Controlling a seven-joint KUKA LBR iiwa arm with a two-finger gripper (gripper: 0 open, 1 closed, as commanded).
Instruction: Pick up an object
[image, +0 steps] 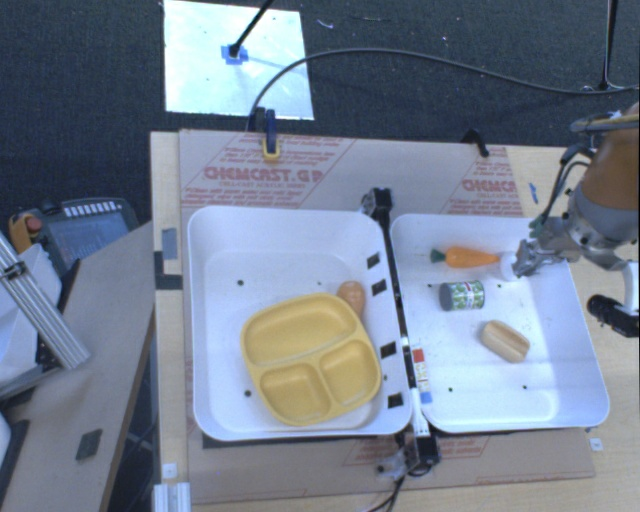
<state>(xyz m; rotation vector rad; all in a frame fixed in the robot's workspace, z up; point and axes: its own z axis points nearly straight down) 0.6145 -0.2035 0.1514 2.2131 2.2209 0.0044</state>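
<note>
The right bin (560, 400) holds an orange carrot (470, 258) with a green top near its far edge, a small green-labelled can (461, 295) lying on its side below it, and a tan bread-like roll (504, 340) nearer the front. My gripper (527, 260) hangs at the bin's right side, just right of the carrot's tip, with nothing visibly between it and the bin. The left bin (225, 250) holds a yellow divided tray (310, 357) and a small tan rounded object (351, 296) at the tray's far right corner.
A black divider strip (395, 320) runs between the two bins. Both bins rest on a cardboard sheet (330, 170). A grey side table (90, 330) with a handheld controller (75, 225) stands left. The arm's cables (560, 195) hang at the right.
</note>
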